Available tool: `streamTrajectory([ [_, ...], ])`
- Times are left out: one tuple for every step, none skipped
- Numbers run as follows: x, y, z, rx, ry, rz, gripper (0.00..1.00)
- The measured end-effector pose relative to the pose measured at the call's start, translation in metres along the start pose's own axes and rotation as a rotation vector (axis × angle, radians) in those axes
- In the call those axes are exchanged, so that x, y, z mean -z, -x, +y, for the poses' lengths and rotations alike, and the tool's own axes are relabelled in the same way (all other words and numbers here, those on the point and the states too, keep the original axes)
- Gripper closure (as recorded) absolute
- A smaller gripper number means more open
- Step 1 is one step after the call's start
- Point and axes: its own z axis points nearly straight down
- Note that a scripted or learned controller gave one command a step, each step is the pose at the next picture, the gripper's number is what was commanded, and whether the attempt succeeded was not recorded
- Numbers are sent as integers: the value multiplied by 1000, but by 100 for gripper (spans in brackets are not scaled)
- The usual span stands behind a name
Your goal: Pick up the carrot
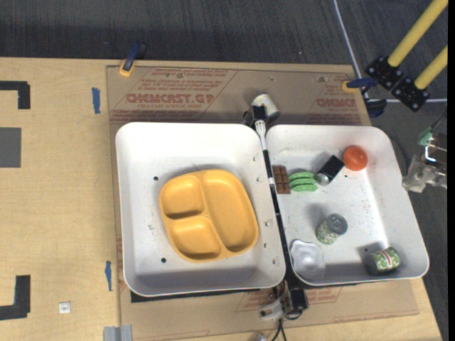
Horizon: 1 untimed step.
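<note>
The one orange item, a rounded piece that looks like the carrot (355,158), lies in the far right part of the right bin (398,212). It sits just right of a small black block (329,169). My gripper (422,172) shows as a blurred grey shape at the view's right edge, outside the bin's right wall. It is level with the carrot and well to its right, and nothing is seen in it.
In the right bin lie a green ridged item (303,182), a brown bar (281,180), a small can (331,227), a clear cup (307,256) and a green can (383,259). A yellow divided plate (208,213) rests in the left bin (135,190).
</note>
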Motion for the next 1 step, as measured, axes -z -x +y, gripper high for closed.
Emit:
streamTrajectory([
  [-80, -17, -46, -336, -2, 1, 100],
])
